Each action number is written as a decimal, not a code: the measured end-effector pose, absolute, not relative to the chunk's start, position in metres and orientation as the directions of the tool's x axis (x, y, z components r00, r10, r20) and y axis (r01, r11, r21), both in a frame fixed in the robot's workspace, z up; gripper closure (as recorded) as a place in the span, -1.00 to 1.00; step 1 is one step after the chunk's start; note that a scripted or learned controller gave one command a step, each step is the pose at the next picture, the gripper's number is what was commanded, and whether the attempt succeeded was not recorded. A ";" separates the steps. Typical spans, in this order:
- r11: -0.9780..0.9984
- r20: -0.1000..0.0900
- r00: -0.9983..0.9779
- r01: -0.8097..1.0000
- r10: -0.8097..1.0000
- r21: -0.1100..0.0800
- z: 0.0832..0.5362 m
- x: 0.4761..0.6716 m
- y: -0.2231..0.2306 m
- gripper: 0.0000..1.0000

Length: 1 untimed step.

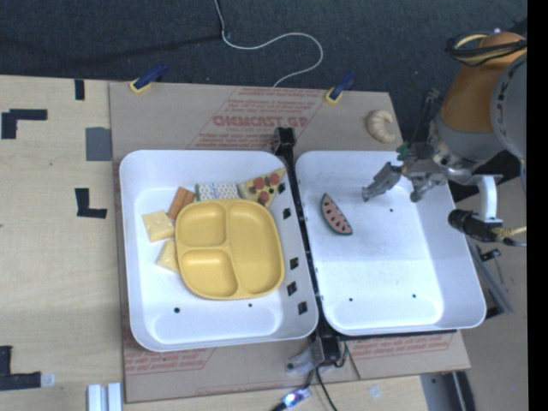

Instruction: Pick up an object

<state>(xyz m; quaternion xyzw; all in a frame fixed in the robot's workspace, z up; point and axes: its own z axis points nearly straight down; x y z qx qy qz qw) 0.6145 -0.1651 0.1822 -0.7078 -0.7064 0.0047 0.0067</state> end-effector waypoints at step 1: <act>0.001 0.000 -0.001 1.000 1.000 -0.002 0.191 0.618 -0.165 -1.00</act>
